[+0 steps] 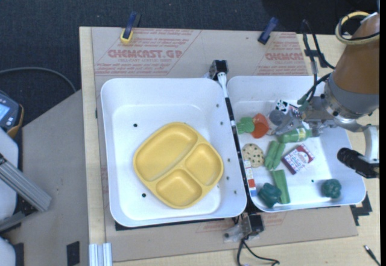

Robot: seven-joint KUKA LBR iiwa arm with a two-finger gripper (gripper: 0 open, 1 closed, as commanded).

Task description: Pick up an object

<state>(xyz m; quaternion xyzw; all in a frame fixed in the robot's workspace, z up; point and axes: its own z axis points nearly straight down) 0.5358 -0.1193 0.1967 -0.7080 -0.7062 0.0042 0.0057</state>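
Presently hovering: gripper (294, 119), low over right bin (344, 193), above clutter; finger opening impossible to tell, nothing seen held. Nearest candidates: green bottle (294, 136) just beneath, orange piece (260, 126) and dice (280, 105) beside. Also lying there: cookie (253, 153), red packet (297, 158). Advising: centring over one item, descending straight, avoiding crowded neighbours. Sitting in left bin (114, 138): yellow tray (178, 164).

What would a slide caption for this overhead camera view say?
Gripper low among toy foods in right bin; yellow divided plate in left bin.

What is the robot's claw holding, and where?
Can't tell. The gripper sits low in the right bin over a green bottle, but no grip shows.
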